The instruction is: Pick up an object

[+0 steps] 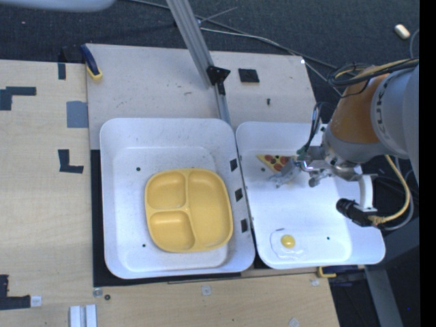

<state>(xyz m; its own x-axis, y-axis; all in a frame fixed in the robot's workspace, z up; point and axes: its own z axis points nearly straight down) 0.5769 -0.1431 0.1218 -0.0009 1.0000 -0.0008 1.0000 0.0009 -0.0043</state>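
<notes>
Gripper [289, 171] low over the pizza slice [272, 161]
Slice lay at the right bin's [354, 251] ten o'clock; finger state could not be told, and a grazing close might nudge it away.

**Toy foods in the right bin**

A pizza slice [272, 161], yellow with red spots, lies flat in the upper part of the right bin [340, 251], point toward the left. A fried egg [287, 242], white with yellow yolk, lies flat near the bin's front edge.
</notes>
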